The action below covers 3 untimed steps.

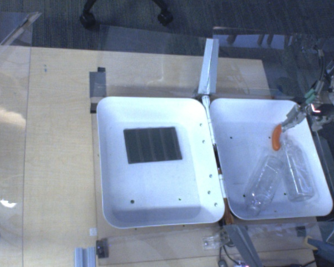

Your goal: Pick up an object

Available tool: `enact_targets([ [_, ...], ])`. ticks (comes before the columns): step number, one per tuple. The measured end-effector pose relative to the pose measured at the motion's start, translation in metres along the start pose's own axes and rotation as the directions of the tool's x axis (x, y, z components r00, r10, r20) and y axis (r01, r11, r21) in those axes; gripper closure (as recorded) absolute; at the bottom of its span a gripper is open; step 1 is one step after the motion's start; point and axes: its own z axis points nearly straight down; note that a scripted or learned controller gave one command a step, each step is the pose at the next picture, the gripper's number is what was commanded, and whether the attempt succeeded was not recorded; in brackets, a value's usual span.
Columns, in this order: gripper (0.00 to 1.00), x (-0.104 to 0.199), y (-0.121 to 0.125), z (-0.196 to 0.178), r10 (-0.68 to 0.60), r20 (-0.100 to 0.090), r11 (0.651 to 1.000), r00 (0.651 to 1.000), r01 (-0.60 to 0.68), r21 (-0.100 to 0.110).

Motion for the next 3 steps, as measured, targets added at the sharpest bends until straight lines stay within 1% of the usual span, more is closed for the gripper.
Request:
enact_targets([
  [1,0.0,-0.032,0.037,0.13,-0.014,-0.001,1.0,1.0,0.014,0.003],
  [2,0.0,-0.032,0.057,0.193,0.01,0.001,1.0,1.0,-0.01,-0.01],
  [3,1.0,-0.031,0.059,0.184,0.006,0.001,1.0,1.0,-0.006,-0.013],
])
